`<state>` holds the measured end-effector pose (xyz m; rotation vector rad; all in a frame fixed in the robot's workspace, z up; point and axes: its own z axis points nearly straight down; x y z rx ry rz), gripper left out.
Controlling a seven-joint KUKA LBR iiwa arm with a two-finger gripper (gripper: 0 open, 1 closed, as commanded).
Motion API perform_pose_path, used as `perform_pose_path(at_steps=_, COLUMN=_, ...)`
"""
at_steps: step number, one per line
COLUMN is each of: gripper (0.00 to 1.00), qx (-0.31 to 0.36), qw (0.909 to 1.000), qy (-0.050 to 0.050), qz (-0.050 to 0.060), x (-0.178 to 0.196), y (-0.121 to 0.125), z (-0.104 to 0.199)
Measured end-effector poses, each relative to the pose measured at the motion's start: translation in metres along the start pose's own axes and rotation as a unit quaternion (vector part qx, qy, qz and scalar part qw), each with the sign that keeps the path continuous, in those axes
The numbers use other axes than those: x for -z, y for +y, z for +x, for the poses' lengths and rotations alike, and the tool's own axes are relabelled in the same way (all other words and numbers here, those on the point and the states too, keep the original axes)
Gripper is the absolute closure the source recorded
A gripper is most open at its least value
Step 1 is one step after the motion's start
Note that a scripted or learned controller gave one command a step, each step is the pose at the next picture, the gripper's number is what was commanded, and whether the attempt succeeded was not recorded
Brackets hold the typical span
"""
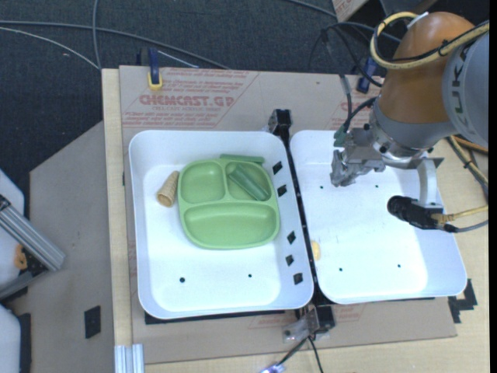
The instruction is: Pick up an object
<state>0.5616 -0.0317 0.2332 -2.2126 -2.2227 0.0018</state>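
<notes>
The gripper (pixel 344 171) hangs over the right bin (pixel 373 274), and I cannot tell if it is open or shut. Things to pick sit in the left bin (pixel 221 290), at nine o'clock from it: a green plate (pixel 225 224), a green block (pixel 250 181) on it, and a little cone (pixel 167 189) touching the plate's nine o'clock edge. The cone looks easiest: I would come straight down and squeeze across its thin sides.

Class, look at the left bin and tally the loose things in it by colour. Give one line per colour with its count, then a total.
Green: 2, the divided plate and the green block lying in its upper right compartment
Tan: 1, the cone beside the plate's left edge
Total: 3
</notes>
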Motion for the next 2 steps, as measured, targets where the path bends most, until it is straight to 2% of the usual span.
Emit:
perform_pose_path(at_steps=1, gripper=1.00, qx=0.000, qw=1.0000, qy=0.000, qz=0.000, x=-0.013, y=-0.012, z=0.049)
perform_pose_path(at_steps=2, gripper=1.00, qx=0.000, qw=1.0000, qy=0.000, qz=-0.003, x=-0.005, y=-0.015, z=0.097)
